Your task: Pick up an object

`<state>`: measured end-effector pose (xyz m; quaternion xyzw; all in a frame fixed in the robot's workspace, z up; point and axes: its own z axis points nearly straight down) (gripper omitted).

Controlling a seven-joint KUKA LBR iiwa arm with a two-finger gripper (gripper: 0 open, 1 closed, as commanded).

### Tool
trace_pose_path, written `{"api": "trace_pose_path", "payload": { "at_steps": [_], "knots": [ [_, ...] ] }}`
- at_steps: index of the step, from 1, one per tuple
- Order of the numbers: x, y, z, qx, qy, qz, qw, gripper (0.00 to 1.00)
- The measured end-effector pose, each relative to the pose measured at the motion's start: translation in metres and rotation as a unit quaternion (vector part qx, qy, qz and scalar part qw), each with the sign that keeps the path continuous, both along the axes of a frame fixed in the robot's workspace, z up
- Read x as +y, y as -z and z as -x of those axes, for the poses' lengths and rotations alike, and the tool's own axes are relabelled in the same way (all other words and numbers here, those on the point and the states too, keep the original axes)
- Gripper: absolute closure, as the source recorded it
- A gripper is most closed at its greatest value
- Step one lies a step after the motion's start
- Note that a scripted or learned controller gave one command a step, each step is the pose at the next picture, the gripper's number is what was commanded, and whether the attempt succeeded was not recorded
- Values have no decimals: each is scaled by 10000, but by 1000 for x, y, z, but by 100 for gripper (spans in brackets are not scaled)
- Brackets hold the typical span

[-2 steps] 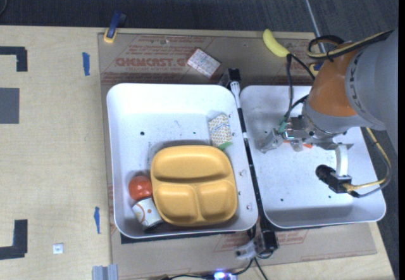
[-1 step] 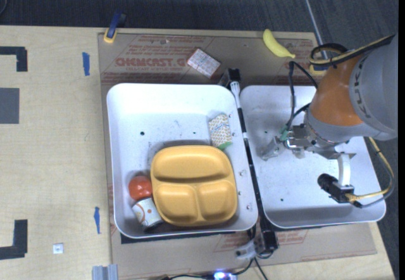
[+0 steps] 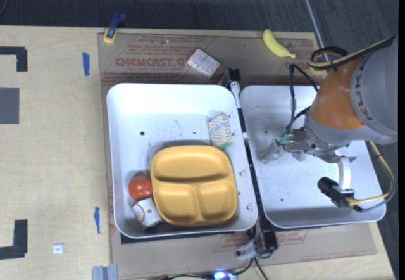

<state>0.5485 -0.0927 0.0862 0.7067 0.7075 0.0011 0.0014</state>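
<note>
A pale wooden bench (image 3: 50, 165) sits under a dark carpeted floor edge, bearing a cardboard sheet (image 3: 158, 60) on which two shallow white bins rest side by side. The grey arm (image 3: 373, 95) with its orange band (image 3: 335, 104) reaches in from the right over the right bin (image 3: 304, 203). Its gripper (image 3: 271, 152) hangs low near that bin's left wall; whether it is spread or pressed together I cannot tell, and nothing is seen between its tips.

The left bin (image 3: 126, 108) holds the things to pick. Largest is a yellow divided tray (image 3: 193, 184), filling the lower middle. Touching its left edge are a red ball (image 3: 140, 187) and, just below, a small white and orange can (image 3: 147, 211). A patterned packet (image 3: 219, 129) lies just above the tray's upper right corner, near the wall between the bins.

On the cardboard beyond the bins lie a small pale box (image 3: 202, 62) and a banana (image 3: 277, 45).
</note>
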Motion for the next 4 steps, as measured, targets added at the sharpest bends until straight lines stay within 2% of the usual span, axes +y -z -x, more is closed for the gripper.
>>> {"api": "trace_pose_path", "payload": {
  "at_steps": [1, 2, 3, 4],
  "knots": [
    [0, 0, -39, 0, -3, 2, 10000, 0],
    [-1, 1, -46, 3, -7, 3, 10000, 0],
    [-2, 1, -87, 2, -4, 3, 10000, 0],
    [-25, 1, -6, 13, 10, 2, 10000, 0]
  ]
}}
